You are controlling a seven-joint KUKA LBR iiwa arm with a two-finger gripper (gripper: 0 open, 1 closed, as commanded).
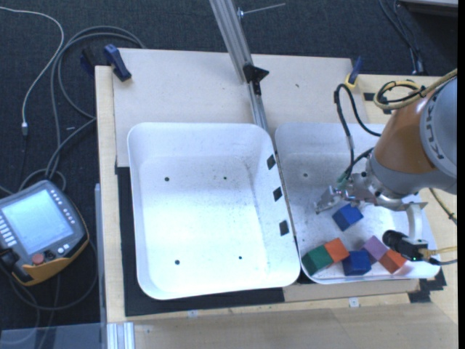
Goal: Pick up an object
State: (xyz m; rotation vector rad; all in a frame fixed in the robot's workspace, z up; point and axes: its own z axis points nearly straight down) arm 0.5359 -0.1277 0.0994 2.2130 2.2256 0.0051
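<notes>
camera view: green block [315,258], orange block [336,249], dark blue block [357,262] along right bin [305,151] near rim | tool [333,198] just beside blue block [347,216]; finger state: cannot tell | judgement: centre over block before closing.

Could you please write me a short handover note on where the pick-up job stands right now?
Gripper: low inside the right bin, just left of a blue block. Whether it is open or shut cannot be made out, and nothing is seen held in it.
Objects: the blue block lies by itself near the gripper. Along the right bin's near edge sit a green block, an orange block, a second blue block, a purple block and another orange block.
Done: no object lifted yet.
Left: grasp one block, probably the lone blue one, and raise it.
</notes>
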